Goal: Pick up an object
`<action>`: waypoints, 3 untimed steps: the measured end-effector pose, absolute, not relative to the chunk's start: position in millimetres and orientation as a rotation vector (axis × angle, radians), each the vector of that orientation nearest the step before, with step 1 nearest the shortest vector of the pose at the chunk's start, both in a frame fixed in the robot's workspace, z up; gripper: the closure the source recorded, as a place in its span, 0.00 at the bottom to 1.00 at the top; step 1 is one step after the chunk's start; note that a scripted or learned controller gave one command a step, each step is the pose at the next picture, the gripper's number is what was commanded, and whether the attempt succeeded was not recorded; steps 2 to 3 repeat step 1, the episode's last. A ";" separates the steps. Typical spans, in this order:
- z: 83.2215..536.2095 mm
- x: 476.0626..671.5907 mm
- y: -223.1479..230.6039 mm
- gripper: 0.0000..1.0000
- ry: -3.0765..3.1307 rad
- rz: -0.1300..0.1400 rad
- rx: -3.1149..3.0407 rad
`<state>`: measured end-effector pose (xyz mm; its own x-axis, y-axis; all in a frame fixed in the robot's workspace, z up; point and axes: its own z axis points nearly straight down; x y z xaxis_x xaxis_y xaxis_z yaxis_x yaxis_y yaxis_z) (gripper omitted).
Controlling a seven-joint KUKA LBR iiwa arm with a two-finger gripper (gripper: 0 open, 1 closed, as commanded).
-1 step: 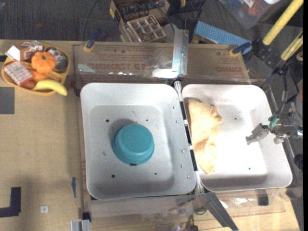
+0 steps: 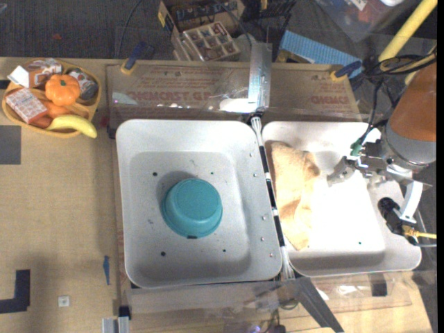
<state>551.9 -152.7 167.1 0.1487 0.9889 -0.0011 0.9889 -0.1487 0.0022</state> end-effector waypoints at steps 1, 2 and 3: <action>98.7 596.4 -117.6 0.00 2.078 0.000 2.354; 98.7 596.4 -117.6 0.00 2.078 0.000 2.354; 98.7 596.4 -117.6 0.00 2.078 0.000 2.354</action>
